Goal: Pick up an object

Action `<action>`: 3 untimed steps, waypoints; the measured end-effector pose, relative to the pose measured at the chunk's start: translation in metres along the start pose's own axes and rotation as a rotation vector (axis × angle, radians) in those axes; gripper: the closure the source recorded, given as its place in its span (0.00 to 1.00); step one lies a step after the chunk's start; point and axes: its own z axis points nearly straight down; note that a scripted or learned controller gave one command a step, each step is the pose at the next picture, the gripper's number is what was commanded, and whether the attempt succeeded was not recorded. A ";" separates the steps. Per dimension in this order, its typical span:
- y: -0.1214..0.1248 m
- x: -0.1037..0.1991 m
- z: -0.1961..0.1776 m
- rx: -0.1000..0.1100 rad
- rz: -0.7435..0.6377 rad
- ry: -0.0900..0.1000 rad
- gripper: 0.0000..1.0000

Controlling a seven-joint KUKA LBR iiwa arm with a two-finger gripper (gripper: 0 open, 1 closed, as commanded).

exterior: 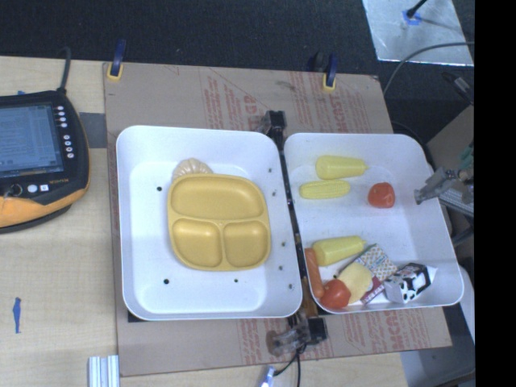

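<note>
My gripper [432, 188] sits at the right rim of the right-hand shallow white bin [419, 232], just over the edge. Too little of it shows, so can't tell if it's spread or pressed together. Nothing visibly in it.

Closest candidate, imo, is the small round red plastic tomato [381, 195]. It lies alone on bare bin floor, near the gripper, w/ clear space all round. Prob. light, stiff and smooth, so it may roll or squirt out. I'd come straight down and pinch across its widest middle.

Other options in the same bin:
- two yellow toy corn cobs, one [340, 167] near the back wall and one [325, 189] just in front of it. Long and narrow, so grip across the short axis, mid-length.
- a third yellow cob-like piece [338, 250] further fwd, touching the clutter.
- a front-corner pile: black-and-white cow-pattern carton [413, 283], patterned flat packet [376, 262], a red round piece [335, 294] and an orange carrot-like stick [311, 263]. Packed tight, little room to get in, and the packet is thin and hard to pinch.

Left white bin [137, 216] holds a yellow divided plastic plate [219, 220]. It's wide and flat, so rim grip only. Poor bet.
</note>
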 end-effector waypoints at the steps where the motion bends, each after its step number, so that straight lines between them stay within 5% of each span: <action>1: 0.025 -0.001 0.173 0.003 -0.002 0.001 0.00; 2: 0.125 -0.001 0.180 -0.001 0.001 0.002 0.00; 3: 0.103 0.034 0.185 0.000 -0.002 0.000 0.00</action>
